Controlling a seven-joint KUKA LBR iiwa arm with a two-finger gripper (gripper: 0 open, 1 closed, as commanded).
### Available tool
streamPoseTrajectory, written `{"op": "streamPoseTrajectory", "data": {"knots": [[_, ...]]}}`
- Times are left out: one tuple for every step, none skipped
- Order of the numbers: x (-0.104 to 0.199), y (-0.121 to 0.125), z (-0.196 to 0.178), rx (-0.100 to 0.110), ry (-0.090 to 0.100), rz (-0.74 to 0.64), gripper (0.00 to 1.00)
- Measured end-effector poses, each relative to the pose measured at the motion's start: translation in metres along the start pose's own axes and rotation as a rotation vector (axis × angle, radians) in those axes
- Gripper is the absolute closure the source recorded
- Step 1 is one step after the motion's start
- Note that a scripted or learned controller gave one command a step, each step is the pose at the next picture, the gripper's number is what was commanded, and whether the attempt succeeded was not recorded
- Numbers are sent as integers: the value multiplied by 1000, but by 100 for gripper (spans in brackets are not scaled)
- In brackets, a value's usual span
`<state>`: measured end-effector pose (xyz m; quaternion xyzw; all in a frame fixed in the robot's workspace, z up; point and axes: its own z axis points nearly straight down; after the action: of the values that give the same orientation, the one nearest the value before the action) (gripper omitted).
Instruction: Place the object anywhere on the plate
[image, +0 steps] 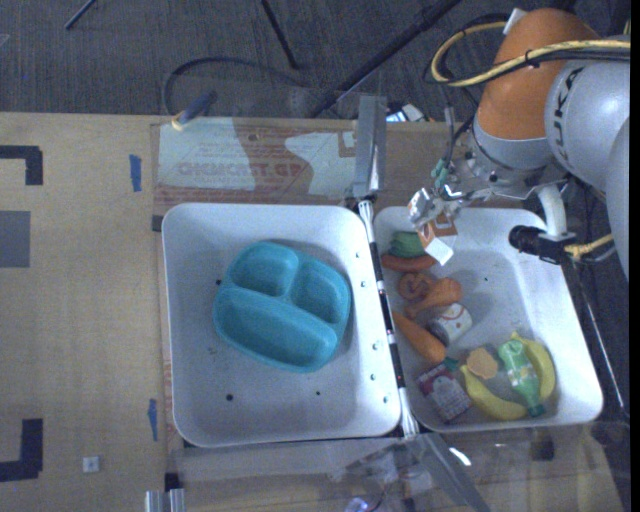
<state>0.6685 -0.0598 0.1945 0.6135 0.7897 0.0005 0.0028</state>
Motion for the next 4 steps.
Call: {"op": "streamPoseTrajectory", "data": {"knots": [[120,-56,10,6,4,50,100],[200,-55,5,7,4,168,100],[199,-55,5,6,4,169,0],[280,15,71,-5,6,54,0]]}}
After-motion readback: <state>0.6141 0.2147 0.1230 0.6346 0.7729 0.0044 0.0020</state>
